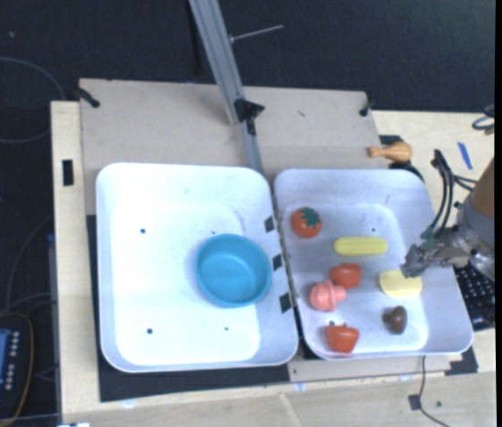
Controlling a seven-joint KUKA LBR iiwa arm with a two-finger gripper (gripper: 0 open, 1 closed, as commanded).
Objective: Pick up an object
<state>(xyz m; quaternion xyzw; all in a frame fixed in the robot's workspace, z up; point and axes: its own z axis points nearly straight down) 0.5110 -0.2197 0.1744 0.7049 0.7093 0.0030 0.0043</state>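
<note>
My gripper hangs over the right edge of the right bin, just above and touching the area of a pale yellow block. A yellow banana-shaped piece lies left of the gripper. A red tomato with a green top sits at the bin's upper left. A small red piece and a pink piece lie mid-bin. A red strawberry-like piece and a dark brown piece rest near the front.
The left bin holds a blue bowl. A grey pole slants down to the bins' shared back edge. A small orange-tan object lies on the bench behind the right bin. A keyboard sits at the right.
</note>
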